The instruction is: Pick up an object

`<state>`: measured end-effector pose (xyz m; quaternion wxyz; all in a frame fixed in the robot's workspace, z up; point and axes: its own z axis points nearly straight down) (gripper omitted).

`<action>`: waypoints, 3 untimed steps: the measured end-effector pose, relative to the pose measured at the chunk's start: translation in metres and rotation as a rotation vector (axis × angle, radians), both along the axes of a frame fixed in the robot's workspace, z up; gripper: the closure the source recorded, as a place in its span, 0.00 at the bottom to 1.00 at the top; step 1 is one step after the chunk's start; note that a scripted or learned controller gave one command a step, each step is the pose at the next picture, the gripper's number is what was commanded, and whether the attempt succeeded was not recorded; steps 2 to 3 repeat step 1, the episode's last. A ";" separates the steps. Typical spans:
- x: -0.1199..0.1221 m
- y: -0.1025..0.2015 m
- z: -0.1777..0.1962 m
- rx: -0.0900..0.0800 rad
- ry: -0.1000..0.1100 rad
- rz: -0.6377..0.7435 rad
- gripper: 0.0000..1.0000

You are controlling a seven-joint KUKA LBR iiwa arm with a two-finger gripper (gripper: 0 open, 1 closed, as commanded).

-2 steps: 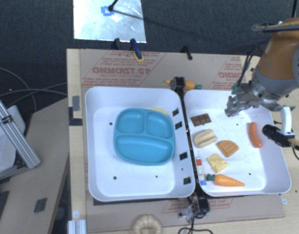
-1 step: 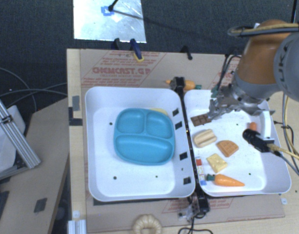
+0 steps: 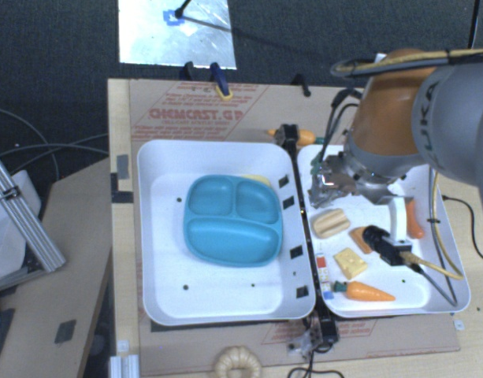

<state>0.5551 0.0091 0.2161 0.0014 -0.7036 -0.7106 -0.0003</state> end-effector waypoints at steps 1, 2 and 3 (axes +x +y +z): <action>-0.017 0.054 0.015 0.001 -0.003 0.001 1.00; -0.017 0.054 0.015 0.001 -0.003 0.001 1.00; -0.017 0.054 0.015 0.001 -0.003 0.001 1.00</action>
